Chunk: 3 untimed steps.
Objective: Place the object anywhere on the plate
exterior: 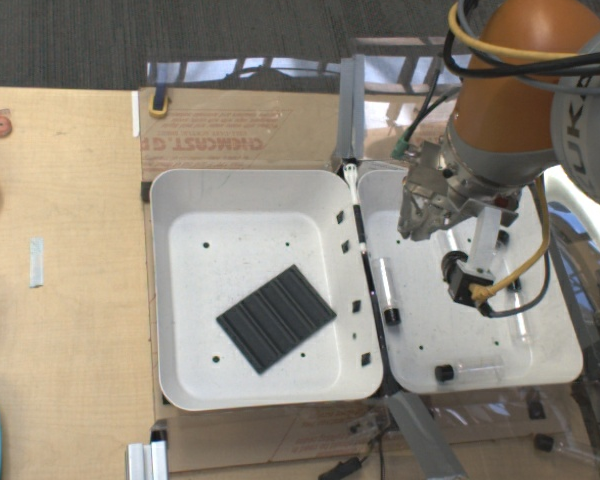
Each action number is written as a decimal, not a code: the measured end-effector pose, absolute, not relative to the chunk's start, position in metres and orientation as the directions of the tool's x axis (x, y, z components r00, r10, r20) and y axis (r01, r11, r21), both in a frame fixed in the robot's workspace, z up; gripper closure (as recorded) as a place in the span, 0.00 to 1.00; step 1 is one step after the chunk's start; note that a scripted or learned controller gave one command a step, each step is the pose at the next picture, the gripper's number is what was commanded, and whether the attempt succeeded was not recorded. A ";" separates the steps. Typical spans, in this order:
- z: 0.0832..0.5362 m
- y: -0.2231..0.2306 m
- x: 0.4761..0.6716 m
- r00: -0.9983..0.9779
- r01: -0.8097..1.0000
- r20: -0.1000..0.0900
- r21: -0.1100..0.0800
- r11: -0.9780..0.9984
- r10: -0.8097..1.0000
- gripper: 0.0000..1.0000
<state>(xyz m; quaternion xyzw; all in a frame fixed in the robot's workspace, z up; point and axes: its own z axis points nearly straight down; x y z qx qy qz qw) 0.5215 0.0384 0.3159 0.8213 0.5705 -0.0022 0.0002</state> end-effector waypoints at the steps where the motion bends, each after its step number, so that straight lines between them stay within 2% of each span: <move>1: 0.270 0.090 0.520 0.359 0.933 -0.005 -0.005 -0.359 0.933 1.00; 2: 0.306 0.093 0.561 -0.225 0.974 -0.002 -0.002 0.225 0.974 1.00; 3: 0.282 0.120 0.483 -0.320 0.948 -0.001 -0.004 0.320 0.948 1.00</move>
